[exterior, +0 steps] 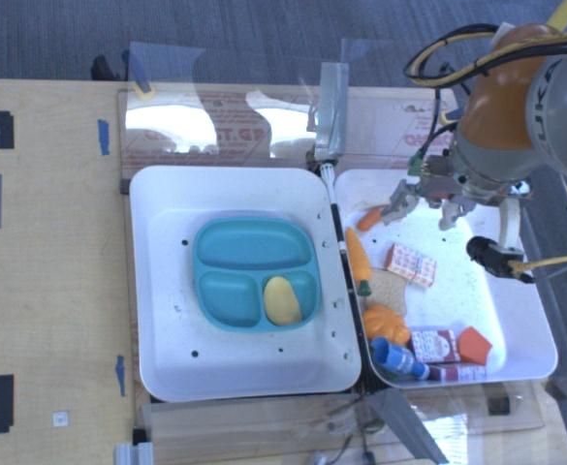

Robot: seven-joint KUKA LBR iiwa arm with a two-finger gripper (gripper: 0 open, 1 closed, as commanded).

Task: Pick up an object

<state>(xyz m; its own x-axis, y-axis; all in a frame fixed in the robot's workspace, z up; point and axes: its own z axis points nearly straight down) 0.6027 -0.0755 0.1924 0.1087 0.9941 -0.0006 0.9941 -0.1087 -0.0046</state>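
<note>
The left bin (pixel 157 260) carries a teal divided tray (pixel 254 271) at its centre. A yellow, egg-shaped item (pixel 282 301) lies in the tray's lower right compartment.

The right bin (pixel 520 327) holds the candidate objects. An orange carrot (pixel 358 258) lies along the bin's left wall, long axis running from the far edge toward the near edge, slightly slanted. A small orange piece (pixel 369 219) lies near the far left corner, long axis diagonal. A patterned red and white packet (pixel 411 263) lies near the bin's centre, long axis tilted toward the near right. A cluster sits along the near edge: an orange lump (pixel 385 320), a blue item (pixel 392 356), a red and white carton (pixel 436 345) and an orange-red block (pixel 474 344).

The tool (pixel 426 201) hovers over the far part of the right bin, fingers spread apart and released, with nothing between them.

Risk assessment: the nearest targets are the small orange piece and the packet. The small piece lies close to the bin wall, so a finger may strike the wall. The flat packet may slip out as the fingers close over it. In the near-edge cluster, neighbouring items touch, so a descent there may push them aside.
</note>
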